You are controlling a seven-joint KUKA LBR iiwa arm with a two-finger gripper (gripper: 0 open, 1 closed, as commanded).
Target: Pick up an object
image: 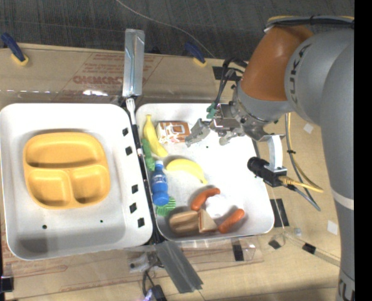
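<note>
Brown cardboard is covering the bench (61,68), and two shallow white plastic bins are sitting side by side on it, clamped along the far edge so they hold still while the arm is working. The left bin (10,231) is carrying a yellow three-compartment plastic tray (66,168), well away from the gripper. The right bin (258,196) is holding all the loose pieces, crowded toward its left wall and near corner, which is leaving the floor directly under the wrist bare.

The grey arm with its orange band (270,64) is reaching in from the right, and the gripper (205,130) is hanging over the far part of the right bin. How the gripper is set, I cannot tell from this angle, and nothing is visibly caught in it.

Closest to the gripper, just to its left, is lying a small orange-and-white printed carton (172,131). Beyond that, against the bin wall, a yellow plastic banana (151,137) is resting lengthwise. Nearer the camera than the gripper, a pale yellow lemon-shaped toy (185,167) and a blue plastic bottle (159,184) are lying. Farther still toward the near rim, two orange-red toy sausages (205,197) and a brown toy bread slice (185,219) are clustering.

My read: the carton is looking like the likeliest pick, needing only a short shift left and a descent.
</note>
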